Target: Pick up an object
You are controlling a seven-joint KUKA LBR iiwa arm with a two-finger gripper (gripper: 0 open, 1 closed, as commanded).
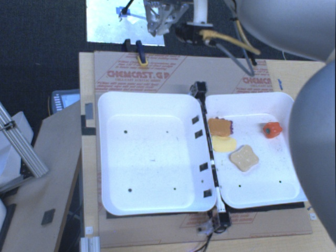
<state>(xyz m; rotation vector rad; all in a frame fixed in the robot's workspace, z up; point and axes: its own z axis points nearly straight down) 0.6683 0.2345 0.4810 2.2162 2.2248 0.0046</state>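
Note:
The right bin [262, 100] holds several small objects. An orange-brown piece with a purple edge [220, 126] lies near the bin's left wall, and a flat yellow piece [224, 144] sits just in front of it. A tan toast-shaped slice [244, 158] rests toward the middle, and a red-orange pepper-like item [272, 130] lies to the right. My gripper [159, 20] hangs high beyond the far edge of the bench, above the left bin's far side and well away from all the objects. Nothing shows under it.
The left bin [152, 101] stands beside the right one, with black clips [202, 135] along the shared wall. Both rest on a cardboard sheet [157, 72] with a yellow-blue clamp [140, 54] at its far edge. The arm's grey body [315, 140] covers the right side.

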